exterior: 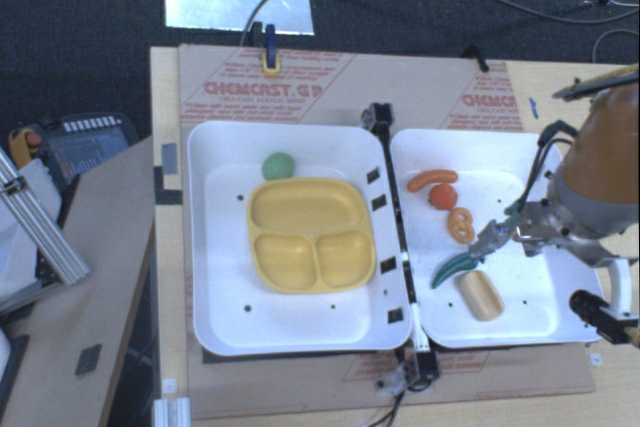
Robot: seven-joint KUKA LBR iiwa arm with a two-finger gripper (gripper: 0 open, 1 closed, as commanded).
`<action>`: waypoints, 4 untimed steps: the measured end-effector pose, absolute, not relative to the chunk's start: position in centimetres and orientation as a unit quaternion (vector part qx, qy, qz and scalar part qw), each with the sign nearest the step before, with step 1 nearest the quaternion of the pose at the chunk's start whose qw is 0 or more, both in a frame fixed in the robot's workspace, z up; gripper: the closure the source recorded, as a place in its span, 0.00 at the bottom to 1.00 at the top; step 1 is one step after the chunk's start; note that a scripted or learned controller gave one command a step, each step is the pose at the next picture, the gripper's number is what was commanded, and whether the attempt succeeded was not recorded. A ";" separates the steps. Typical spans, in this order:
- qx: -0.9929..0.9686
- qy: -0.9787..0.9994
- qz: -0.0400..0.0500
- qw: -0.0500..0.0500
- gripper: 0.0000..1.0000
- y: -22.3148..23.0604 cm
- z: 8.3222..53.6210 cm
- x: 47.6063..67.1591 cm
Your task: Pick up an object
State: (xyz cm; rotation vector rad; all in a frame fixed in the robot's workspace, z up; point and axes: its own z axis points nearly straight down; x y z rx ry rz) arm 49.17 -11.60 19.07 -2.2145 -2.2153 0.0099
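The right bin (530, 315) holds several toy foods: an orange sausage (432, 179), a small red tomato (443, 197), an orange pretzel (460, 224), a dark green pepper (455, 268) and a tan bread roll (480, 295). My gripper (489, 239) reaches in from the right and hangs low over the middle of this bin. Its tip is just right of the pretzel and right at the upper end of the green pepper. Nothing is visibly lifted off the bin floor.
The left bin (215, 245) holds a yellow three-compartment tray (305, 233) with a green ball (278, 165) just behind it. A black divider strip (392, 225) runs between the bins. The arm's grey and orange body (600, 175) covers the right bin's right side.
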 end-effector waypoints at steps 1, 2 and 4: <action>-0.706 -0.708 0.000 0.000 0.00 -11.6 19.6 49.5; -0.707 -0.707 0.000 0.002 0.00 -11.5 15.4 49.2; -0.707 -0.708 0.000 0.000 0.00 -11.0 8.4 50.2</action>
